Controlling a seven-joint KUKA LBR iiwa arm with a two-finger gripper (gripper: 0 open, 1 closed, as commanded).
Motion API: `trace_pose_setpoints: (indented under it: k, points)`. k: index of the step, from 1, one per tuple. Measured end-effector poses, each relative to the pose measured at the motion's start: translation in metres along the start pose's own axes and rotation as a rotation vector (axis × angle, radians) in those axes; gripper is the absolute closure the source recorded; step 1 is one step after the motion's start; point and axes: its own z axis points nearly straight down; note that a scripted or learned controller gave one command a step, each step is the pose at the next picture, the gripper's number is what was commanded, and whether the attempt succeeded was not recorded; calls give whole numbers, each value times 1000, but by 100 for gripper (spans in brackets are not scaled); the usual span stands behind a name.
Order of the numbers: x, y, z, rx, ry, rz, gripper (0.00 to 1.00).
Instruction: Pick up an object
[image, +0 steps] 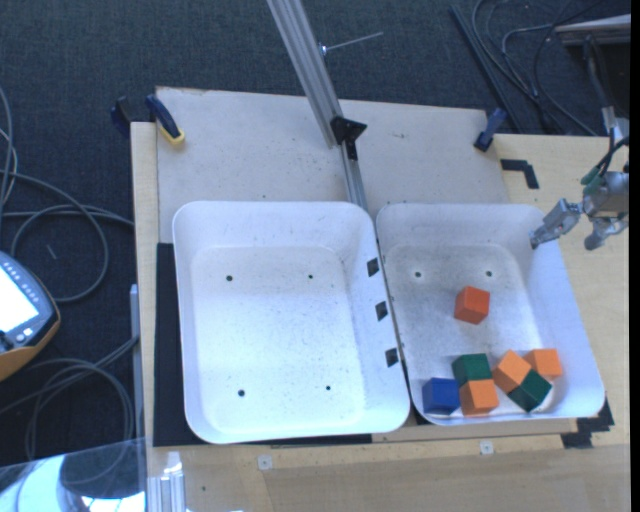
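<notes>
Over the right bin's (560, 300) far right corner hangs the gripper (575, 225), fingers apart, nothing between them. Orange cube (472, 304) sits alone mid-bin, toward the near left of it; remaining blocks (490, 382) crowd the near edge.

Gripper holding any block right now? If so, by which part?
Nothing held. The gripper sits open over the right bin's far right rim, with no block between its fingers. The nearest orange block lies loose on the bin floor.
</notes>
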Motion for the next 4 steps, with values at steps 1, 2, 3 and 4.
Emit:
trace_pose_setpoints:
  k: [1, 2, 3, 4]
  points:
    - [25, 12, 158, 1, 2, 1, 0]
    - [95, -57, 14, -10, 0, -3, 0]
    - [116, -90, 167, -2, -1, 0, 0]
    - [78, -40, 180, -5, -3, 2, 0]
